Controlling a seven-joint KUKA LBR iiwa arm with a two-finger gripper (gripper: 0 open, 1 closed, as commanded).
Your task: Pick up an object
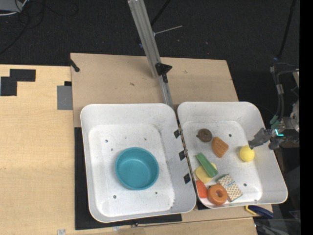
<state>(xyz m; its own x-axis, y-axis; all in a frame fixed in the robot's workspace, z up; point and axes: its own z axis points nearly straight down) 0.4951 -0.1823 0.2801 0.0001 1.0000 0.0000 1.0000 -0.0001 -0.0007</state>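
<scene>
Light wooden bench top [112, 82], bearing two shallow white plastic bins side by side: left bin [93, 126], right bin [254, 119], rims touching at centre. Slanted grey aluminium rail [146, 33] rising behind them.

A teal bowl [137, 168] sits in the left bin [98, 119]; the tool [257, 142] hovers beside a yellow ball [247, 154]

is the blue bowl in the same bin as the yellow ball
No, the blue bowl sits alone in the left bin, while the yellow ball lies in the right bin.
</scene>
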